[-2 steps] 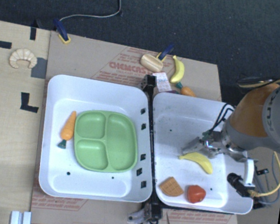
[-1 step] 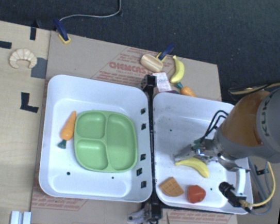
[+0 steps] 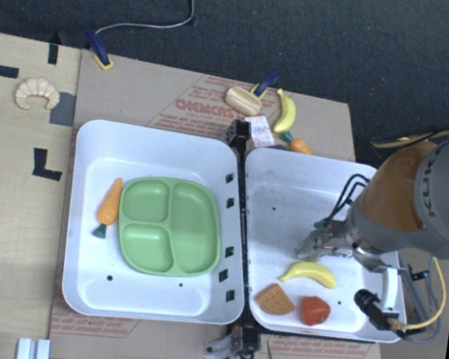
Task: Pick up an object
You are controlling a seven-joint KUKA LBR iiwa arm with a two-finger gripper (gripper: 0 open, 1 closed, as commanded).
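In the right bin (image 3: 291,184) lie a yellow banana (image 3: 309,272), a tan waffle-like wedge (image 3: 275,300) and a red block (image 3: 314,311), all near the front. My gripper (image 3: 313,242) hangs low just above and behind the banana, its dark fingers pointing down into the bin. Nothing shows between the fingers. The arm's grey and orange body covers the bin's right side.
The left bin (image 3: 92,197) holds a green divided plate (image 3: 170,227) and an orange carrot (image 3: 110,202). Behind the bins on the cardboard lie a bread roll (image 3: 242,99), a second banana (image 3: 285,112) and a small box (image 3: 259,130). A croissant (image 3: 37,93) sits at far left.
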